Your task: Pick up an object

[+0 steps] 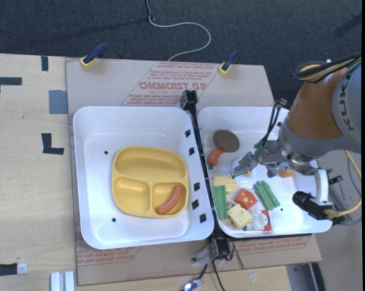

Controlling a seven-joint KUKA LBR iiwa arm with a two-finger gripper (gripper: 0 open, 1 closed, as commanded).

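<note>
Sausage (171, 199), one, on yellow tray (140, 168); two white bins (88, 162); end effector (243, 165) state unclear

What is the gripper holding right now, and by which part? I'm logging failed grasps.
Nothing visible: the gripper hangs over the right bin above the food pieces, with no item between its fingers.

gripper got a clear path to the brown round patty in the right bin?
Probably yes. The gripper hangs low in the right white bin, beside the brown round patty, which lies flat with nothing on top; the orange carrot piece sits close beside it.
</note>
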